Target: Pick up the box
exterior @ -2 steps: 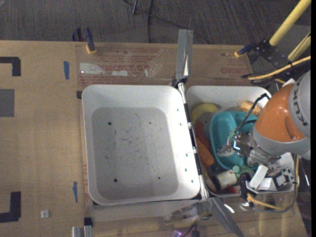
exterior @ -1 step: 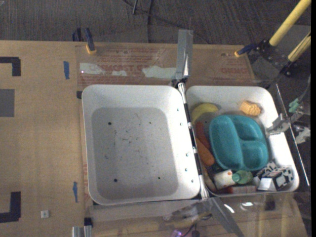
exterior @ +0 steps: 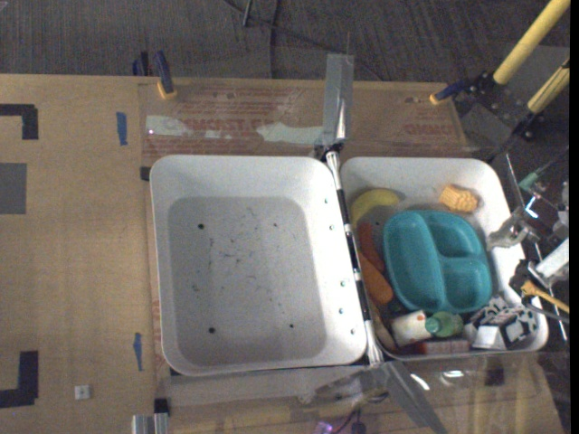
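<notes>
Seen from above the bench: my gripper (exterior: 541, 247) hangs over the outer rim of the right bin (exterior: 412, 165), just to the right of the teal divided tray (exterior: 434, 260). Its metal and white parts are tangled against the picture's edge, so I cannot tell how far it is open, and nothing can be seen in its hold.

The box (exterior: 503, 318), black and white with a bold pattern, lies in the same bin, just off the tray's lower right corner and against the bin's near wall. It sits below my gripper and apart from it.

Around the tray:
- A yellow round piece (exterior: 375, 203) peeks out at the upper left.
- A small tan piece (exterior: 459, 197) lies just above the upper right corner.
- An orange carrot-shaped toy (exterior: 374, 274) runs along the left side.
- A white bottle (exterior: 409, 325) and a green object (exterior: 445, 325) lie side by side just below the lower edge, to the left of the box.

Left of the tray, past the metal divider, sits the left bin (exterior: 244, 174), its grey floor scuffed. Both bins rest on the wooden bench (exterior: 72, 242).
</notes>
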`<state>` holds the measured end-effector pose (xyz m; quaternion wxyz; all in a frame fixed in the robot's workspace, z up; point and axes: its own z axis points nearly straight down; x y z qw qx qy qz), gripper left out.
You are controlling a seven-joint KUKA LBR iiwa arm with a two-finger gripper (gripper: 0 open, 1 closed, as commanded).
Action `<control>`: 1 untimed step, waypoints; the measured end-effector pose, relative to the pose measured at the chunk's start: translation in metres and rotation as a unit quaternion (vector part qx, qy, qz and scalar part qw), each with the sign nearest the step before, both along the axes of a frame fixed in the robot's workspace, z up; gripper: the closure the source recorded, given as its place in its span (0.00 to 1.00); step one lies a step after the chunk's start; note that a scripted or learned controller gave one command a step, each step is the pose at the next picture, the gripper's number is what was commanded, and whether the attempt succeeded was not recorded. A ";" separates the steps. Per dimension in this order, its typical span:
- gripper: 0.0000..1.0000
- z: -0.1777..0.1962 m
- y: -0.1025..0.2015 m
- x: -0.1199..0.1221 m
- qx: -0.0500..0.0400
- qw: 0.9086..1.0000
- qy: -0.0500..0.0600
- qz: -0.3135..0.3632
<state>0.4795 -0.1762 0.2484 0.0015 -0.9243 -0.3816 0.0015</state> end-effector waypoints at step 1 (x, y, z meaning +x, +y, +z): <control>1.00 0.009 0.001 0.001 -0.001 1.000 0.001 0.002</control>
